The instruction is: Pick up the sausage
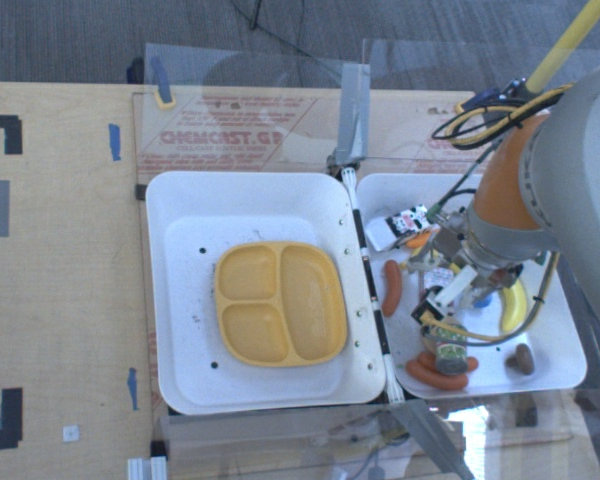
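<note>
A reddish-orange sausage point(390, 286) lies lengthwise near the left wall of the right bin point(570, 363). A second red sausage point(438, 371) lies crosswise near that bin's front edge. My gripper point(432, 271) hangs low over the middle of the right bin, just to the right of the first sausage and a small gap away from it. I see nothing held in it, and clutter around the wrist hides its tip.
A small jar with a green label point(450, 348) stands just above the front sausage. A banana point(514, 306) and a brown lump point(521, 359) lie at the bin's right. A white packet point(404, 224) sits at the back. The left bin point(180, 218) holds a yellow divided plate point(280, 303).
</note>
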Controlling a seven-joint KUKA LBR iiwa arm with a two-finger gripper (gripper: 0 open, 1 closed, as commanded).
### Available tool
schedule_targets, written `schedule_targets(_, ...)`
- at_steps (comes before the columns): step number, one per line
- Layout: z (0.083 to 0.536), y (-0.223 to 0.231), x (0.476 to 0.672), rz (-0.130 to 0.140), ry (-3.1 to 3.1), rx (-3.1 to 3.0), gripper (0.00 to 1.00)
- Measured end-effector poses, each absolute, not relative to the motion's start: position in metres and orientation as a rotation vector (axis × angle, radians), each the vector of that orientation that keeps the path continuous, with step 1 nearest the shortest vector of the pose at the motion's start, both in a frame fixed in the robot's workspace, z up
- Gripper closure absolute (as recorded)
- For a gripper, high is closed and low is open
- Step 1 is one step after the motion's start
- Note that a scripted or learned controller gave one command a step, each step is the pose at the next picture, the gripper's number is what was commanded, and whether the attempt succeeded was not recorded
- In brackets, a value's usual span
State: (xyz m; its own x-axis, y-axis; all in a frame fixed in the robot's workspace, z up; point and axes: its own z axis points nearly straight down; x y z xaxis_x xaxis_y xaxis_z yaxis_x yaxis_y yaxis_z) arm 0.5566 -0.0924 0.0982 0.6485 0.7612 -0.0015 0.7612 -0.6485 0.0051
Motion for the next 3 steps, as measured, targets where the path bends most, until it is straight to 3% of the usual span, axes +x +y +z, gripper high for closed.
schedule_targets(1,0.089,-0.094,0.489,0.012,1.461,2.776,0.00)
schedule_targets(2,0.184,-0.051,0.491,-0.005,0.934,3.001,0.00)
schedule_targets(3,0.200,-0.036,0.479,-0.005,0.856,3.024,0.00)
